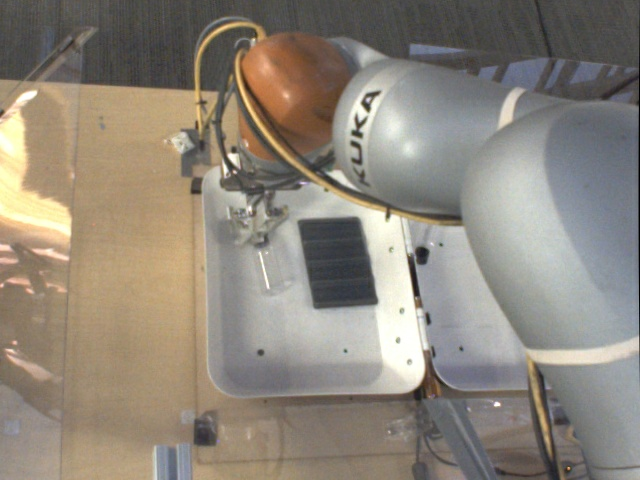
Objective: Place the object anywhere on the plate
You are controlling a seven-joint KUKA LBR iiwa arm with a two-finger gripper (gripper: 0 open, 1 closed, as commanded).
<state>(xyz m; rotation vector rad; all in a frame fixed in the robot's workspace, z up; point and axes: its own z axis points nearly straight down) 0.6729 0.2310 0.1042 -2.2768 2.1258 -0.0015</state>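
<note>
A dark ribbed rectangular plate [338, 262] lies flat in the middle of the left white bin [300, 368]. Just left of it lies a small clear, glassy object [271, 270], hard to make out against the bin floor. My gripper [256, 224] hangs from the orange-banded wrist over the bin's far left part, directly above the far end of the clear object. Whether it touches the object cannot be told from this angle.
The right white bin [470, 358] is largely covered by the grey arm. A small black block [205, 429] sits on the wooden bench near the left bin's front corner. A clear panel stands along the bench's left side.
</note>
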